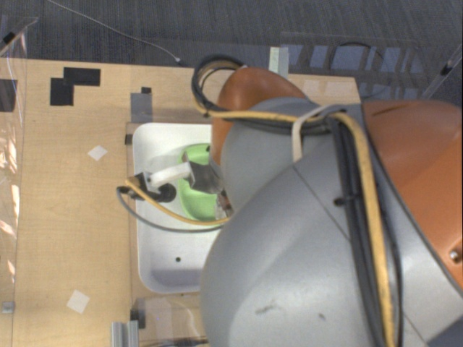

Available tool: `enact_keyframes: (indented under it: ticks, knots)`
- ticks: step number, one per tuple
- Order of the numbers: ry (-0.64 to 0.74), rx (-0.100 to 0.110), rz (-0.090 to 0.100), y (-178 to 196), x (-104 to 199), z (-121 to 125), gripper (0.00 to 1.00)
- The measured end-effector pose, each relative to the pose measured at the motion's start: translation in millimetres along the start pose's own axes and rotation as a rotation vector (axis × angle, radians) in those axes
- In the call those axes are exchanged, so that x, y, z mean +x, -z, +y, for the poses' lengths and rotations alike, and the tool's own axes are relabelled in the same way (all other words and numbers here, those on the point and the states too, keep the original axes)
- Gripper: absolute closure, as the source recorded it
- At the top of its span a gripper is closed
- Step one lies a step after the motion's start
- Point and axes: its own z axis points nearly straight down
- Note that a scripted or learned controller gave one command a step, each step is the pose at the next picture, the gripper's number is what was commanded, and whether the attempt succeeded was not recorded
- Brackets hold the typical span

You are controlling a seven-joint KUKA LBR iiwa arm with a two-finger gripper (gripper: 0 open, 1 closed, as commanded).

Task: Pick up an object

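A light green object (195, 188) lies in the white bin (155, 262), near the bin's far middle. My gripper (206, 179) hangs directly over it, at the end of the big grey arm that covers most of the view's right side. Its metal end sits against the green object's right part, and the arm hides the rest of the object. A white bracket and a black and yellow cable loop (148, 194) stick out to the gripper's left, over the bin floor.
The wooden bench (65, 215) spreads to the left, with black marks (72, 84) at its far corner and small white tags (96, 152). A metal bracket (142, 107) stands at the bin's far edge. The arm covers the bench's right half.
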Motion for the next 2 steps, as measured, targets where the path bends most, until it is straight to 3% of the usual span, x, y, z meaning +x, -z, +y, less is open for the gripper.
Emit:
enact_keyframes:
  ticks: [1, 2]
  knots:
    - [0.231, -0.001, -0.003, -17, -16, -28, 1.0]
    - [0.037, -0.001, 0.0, -4, -15, -28, 1.0]
